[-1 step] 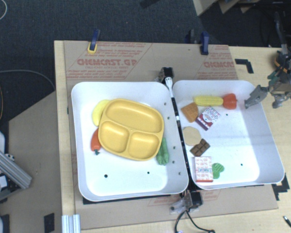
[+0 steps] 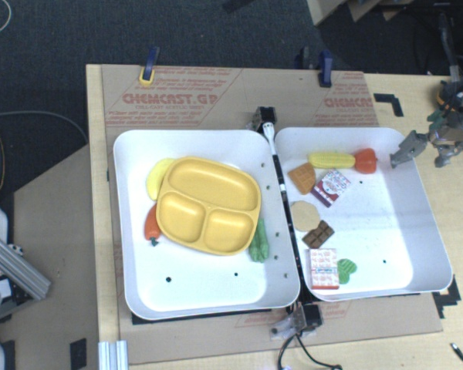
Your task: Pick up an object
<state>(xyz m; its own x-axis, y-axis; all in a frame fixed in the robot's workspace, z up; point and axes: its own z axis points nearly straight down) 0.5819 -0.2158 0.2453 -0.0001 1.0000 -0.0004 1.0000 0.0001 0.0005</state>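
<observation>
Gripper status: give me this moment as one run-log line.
gripper: at right bin upper right rim, nothing held | nearest: red toy, corn | yellow tray: left bin

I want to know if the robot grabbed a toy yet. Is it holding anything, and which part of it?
No, it holds nothing. The gripper hovers at the right bin's far right edge, apart from the toys; the nearest is the red piece.

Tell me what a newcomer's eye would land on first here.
The big yellow divided tray in the left bin draws the eye first, lying over smaller toy foods. Next come the corn cob and red item near the right bin's far edge, with the gripper at that bin's right rim.
</observation>
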